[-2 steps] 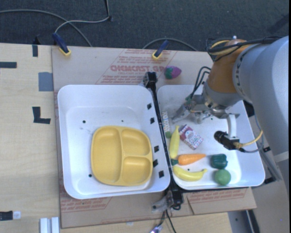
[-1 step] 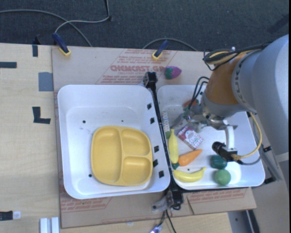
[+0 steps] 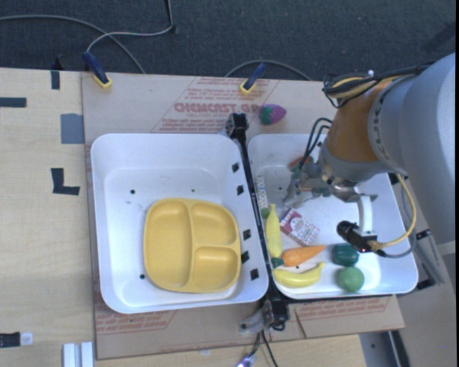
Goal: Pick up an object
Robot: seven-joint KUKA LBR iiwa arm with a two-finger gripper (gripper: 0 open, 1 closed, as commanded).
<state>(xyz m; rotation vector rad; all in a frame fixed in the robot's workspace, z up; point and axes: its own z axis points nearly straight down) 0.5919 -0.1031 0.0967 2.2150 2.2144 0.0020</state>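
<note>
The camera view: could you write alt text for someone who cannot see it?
A grey and orange robot arm reaches from the right into the right bin, which holds a toy carrot, bananas and green pieces. The left bin holds a yellow divided tray.

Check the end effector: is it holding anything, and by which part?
Cannot be told. The end effector sits low in the right bin, above the red-and-white packet, and the wrist hides its tip.

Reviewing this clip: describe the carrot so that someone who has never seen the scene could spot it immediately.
Find the right-hand white bin, the one the arm reaches into, and look at its near edge. The carrot lies there above a yellow banana. It is the only orange, tapered piece, with green round items to its right.
</note>
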